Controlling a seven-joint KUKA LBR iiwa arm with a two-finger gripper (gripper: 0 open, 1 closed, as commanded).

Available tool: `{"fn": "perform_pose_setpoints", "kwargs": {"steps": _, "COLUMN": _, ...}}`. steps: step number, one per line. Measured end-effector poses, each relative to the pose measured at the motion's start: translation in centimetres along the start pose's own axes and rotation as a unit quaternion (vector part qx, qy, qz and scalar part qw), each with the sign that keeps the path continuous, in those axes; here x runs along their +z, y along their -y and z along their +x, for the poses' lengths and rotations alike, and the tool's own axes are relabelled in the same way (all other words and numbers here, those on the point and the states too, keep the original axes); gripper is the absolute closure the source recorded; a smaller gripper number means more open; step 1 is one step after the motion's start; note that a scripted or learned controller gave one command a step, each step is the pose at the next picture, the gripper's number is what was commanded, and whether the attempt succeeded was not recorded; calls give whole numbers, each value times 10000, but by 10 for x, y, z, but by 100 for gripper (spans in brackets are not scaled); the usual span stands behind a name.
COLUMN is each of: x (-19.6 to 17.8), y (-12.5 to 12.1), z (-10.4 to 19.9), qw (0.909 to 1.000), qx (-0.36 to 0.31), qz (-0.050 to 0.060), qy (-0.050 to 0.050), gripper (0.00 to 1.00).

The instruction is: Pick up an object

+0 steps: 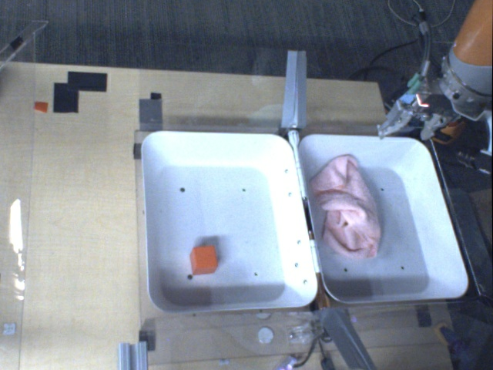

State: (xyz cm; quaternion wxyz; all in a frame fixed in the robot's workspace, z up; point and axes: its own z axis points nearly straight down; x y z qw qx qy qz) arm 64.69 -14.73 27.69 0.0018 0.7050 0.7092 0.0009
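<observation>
Taking the metal divider (293, 99) between the two white bins as landmark: one orange block (204, 259) lies left of it, near the left bin's (158, 206) front. One crumpled pink cloth (348, 204) lies just right, mid right bin (439, 237). Farthest right, the gripper (408, 118) hovers over the back rim, fingers spread, holding nothing.

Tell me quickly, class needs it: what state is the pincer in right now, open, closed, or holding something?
Pincer: open, holding nothing, above the far rim of the right bin; the pink cloth lies apart from it.
</observation>
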Motion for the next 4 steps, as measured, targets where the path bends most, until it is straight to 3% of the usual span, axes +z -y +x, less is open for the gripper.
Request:
{"fn": "perform_pose_setpoints", "kwargs": {"steps": 1, "x": 118, "y": 0, "z": 17, "qw": 9991, "qx": -428, "qz": 0, "qy": -4, "gripper": 0}}
{"fn": "perform_pose_setpoints", "kwargs": {"steps": 2, "x": 186, "y": 12, "z": 39, "qw": 9966, "qx": -824, "qz": -55, "qy": 2, "gripper": 0}}
{"fn": "perform_pose_setpoints", "kwargs": {"steps": 3, "x": 186, "y": 55, "z": 11, "qw": 9901, "qx": -1406, "qz": -60, "qy": 16, "gripper": 0}}
{"fn": "perform_pose_setpoints", "kwargs": {"steps": 4, "x": 185, "y": 51, "z": 26, "qw": 9812, "qx": -1929, "qz": -61, "qy": 21, "gripper": 0}}
